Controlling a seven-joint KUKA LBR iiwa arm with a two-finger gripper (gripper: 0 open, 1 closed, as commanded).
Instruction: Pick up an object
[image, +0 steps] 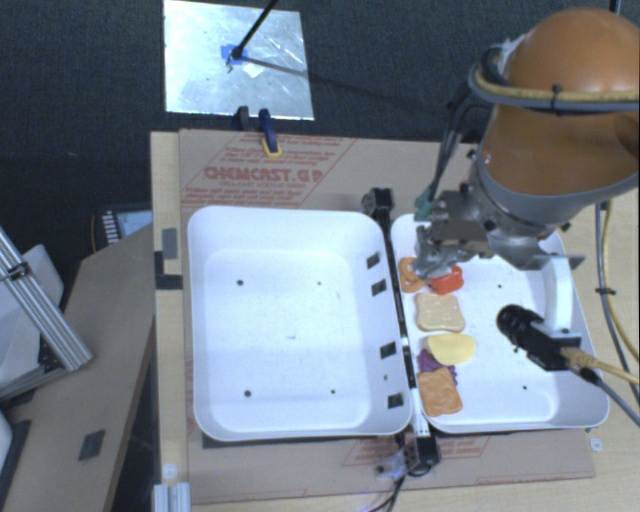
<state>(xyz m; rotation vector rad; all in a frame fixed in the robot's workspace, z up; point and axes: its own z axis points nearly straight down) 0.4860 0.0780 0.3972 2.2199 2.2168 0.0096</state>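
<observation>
Item of interest: a small red toy piece (450, 281) lies in the right bin (520, 400), in the rear-left part of that bin, a short way in from its left wall. The end effector (434, 262) is low over the bin and stands directly at the red piece's left rear edge, partly covering it. Contact between the two cannot be confirmed. Whether the end effector is open or closed cannot be determined from this angle, and nothing is seen gripped.

Adjacent items, all in the right bin and running in a line along its left wall:
- An orange toy piece (407, 272) just left of the end effector, close against the left wall.
- A toy slice of toast (440, 313), lying flat just in front of the red piece.
- A yellow rounded piece (453, 349) in front of the toast, near it.
- A purple piece (433, 362) touching the yellow piece and partly under it.
- An orange-brown piece (441, 394) nearest the bin's front-left corner, touching the purple piece.

The grey arm (560, 110) with its orange section comes in over the right bin's rear-right corner.

The left bin (290, 330) sits edge to edge with the right bin. Both rest on a cardboard sheet (265, 170) with red lettering, laid on the table (164, 190). A blue and yellow clamp (268, 133) sits at the cardboard's rear edge, and a silver foil sheet (240, 60) lies beyond it.
</observation>
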